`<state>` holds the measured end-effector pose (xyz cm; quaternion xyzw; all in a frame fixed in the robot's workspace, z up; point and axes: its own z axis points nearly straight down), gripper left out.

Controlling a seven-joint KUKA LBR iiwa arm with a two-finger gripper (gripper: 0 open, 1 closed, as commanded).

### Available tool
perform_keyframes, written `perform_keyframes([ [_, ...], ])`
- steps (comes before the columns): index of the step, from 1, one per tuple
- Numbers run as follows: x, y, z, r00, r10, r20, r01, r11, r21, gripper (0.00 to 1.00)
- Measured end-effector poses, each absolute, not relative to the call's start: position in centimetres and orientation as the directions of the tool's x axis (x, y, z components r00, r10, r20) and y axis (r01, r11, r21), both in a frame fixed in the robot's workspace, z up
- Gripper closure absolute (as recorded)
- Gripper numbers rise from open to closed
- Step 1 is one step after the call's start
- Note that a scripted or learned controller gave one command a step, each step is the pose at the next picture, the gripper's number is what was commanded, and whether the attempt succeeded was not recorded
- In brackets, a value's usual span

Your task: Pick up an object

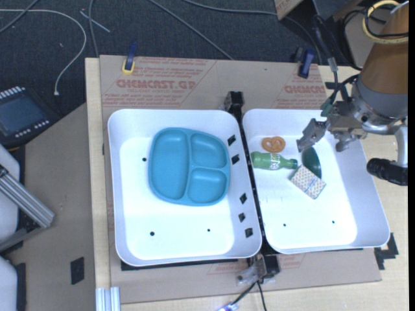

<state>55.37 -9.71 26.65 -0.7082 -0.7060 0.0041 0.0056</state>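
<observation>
My jaws (327, 133) hang over the far part of the right bin (363, 229), spread apart, with nothing between them — one finger (312, 135) points down toward the bin's middle, the other (343, 141) sits nearer the right wall. Just below them, a dark green rounded piece (312, 161) lies on the bin floor, and beside it rests a small checkered packet (308, 183), tilted. To the left of those, a green bottle (273, 162) lies on its side, its cap end touching or nearly touching the packet. A pretzel (273, 144) sits just beyond the bottle, toward the far wall. In the left bin (130, 238) a blue divided plate (189, 166) lies flat, well apart from me. Both bins stand side by side on the desk (175, 76).
</observation>
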Motion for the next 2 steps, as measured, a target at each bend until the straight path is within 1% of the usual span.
perform_keyframes([
  [1, 55.6, -9.7, 27.2, 0.000, 1.000, 0.001, 1.000, 0.000, -0.002, 0.00],
  [2, 56.0, -9.4, 21.1, 0.000, 1.000, 0.002, 1.000, 0.000, -0.007, 0.00],
])
